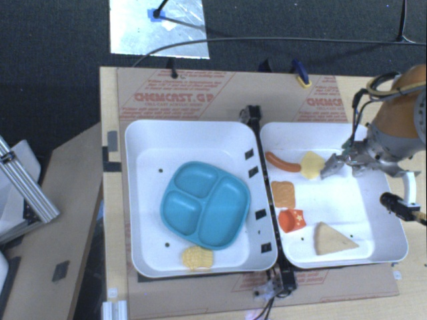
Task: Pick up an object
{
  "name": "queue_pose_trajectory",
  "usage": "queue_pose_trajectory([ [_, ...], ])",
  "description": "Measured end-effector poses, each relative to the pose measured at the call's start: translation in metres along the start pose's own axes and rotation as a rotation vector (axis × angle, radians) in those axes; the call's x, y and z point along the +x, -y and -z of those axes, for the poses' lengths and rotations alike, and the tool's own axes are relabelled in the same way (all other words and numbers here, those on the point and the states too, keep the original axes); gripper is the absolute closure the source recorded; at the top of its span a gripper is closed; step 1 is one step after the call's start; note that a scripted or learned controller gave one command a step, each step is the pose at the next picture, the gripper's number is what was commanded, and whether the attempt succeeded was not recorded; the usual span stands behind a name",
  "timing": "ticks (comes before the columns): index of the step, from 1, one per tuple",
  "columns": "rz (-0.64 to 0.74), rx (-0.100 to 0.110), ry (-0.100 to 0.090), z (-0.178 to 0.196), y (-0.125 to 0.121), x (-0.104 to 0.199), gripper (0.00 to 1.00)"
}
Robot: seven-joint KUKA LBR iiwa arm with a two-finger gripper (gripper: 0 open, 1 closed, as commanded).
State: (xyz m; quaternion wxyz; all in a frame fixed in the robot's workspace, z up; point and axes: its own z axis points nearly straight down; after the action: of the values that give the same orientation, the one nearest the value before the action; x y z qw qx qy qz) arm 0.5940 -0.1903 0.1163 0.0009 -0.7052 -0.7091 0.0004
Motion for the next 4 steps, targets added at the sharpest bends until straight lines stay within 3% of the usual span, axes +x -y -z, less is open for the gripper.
queue_pose_trajectory([
  [1,-0.002,-0.002,0.001,-0.033,-0.001,0.000,0.00],
  [2,-0.001,-0.007,0.003,-0.020,-0.002,0.000,1.00],
  [4,0.000,-0.008,0.002,0.092,0.007,0.006,1.00],
])
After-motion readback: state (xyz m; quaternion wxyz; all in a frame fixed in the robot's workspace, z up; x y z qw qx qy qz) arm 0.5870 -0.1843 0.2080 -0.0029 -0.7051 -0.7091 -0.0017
